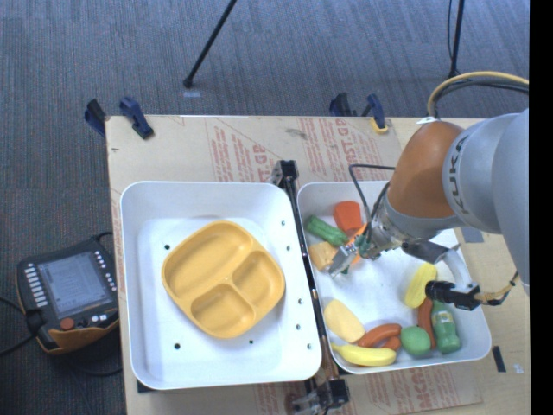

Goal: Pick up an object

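Note:
My gripper (343, 258) reaches down into the left part of the right bin (390, 294), just right of a small yellow piece (322, 255). A green pepper-like piece (326, 230) and an orange-red piece (347, 215) lie just behind it. The fingers look slightly apart with nothing clearly between them. Toward the bin's front lie a pale yellow piece (343, 321), a banana (366, 355), a red sausage (379, 334), a green ball (416, 341), a green bottle (446, 328) and a yellow piece (420, 284).
The left bin (138, 232) holds a yellow divided plate (223, 277). The arm's orange wrist band (423, 173) hangs over the right bin's rear. A teach pendant (67, 294) lies left of the bench. Blue clamps grip the bench's rear edge.

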You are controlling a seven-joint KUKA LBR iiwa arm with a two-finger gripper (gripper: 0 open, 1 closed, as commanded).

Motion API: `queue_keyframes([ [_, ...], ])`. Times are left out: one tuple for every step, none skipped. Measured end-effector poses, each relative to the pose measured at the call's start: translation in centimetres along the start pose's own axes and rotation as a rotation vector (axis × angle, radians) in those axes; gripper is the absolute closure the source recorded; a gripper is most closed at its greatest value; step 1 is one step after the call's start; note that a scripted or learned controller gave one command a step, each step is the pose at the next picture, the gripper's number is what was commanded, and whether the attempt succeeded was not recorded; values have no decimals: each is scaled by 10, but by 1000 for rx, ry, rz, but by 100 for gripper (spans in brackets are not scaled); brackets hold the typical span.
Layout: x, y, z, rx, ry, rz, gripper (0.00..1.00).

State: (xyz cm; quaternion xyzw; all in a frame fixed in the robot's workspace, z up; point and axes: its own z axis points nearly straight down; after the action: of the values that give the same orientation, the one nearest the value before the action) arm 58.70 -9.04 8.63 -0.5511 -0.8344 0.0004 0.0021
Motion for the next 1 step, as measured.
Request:
queue_keyframes([
  [0,0,0,0,0,0,0],
])
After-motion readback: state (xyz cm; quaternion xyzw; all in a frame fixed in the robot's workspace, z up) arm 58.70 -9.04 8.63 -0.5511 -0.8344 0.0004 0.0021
